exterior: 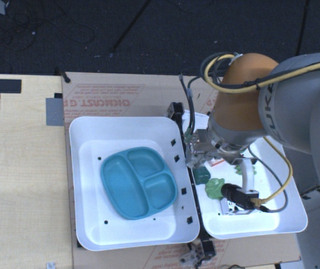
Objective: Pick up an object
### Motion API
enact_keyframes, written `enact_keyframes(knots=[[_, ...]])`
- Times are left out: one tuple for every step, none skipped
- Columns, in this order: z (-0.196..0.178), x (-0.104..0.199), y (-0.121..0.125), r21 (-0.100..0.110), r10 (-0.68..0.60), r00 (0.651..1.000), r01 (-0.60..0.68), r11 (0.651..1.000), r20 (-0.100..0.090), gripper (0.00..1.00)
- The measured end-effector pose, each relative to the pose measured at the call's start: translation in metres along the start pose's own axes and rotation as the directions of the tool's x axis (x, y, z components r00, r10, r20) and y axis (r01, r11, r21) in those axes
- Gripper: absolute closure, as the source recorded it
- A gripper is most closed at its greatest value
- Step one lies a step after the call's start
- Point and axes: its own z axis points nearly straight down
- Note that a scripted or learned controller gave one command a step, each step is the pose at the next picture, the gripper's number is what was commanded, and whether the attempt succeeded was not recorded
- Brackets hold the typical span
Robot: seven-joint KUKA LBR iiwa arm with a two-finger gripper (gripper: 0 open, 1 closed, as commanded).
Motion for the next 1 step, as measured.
enact_keyframes(knots=[[0.0015,0.0430,-0.0082,0.001,-0.001,1.000,0.001,1.000,0.000,1.00]])
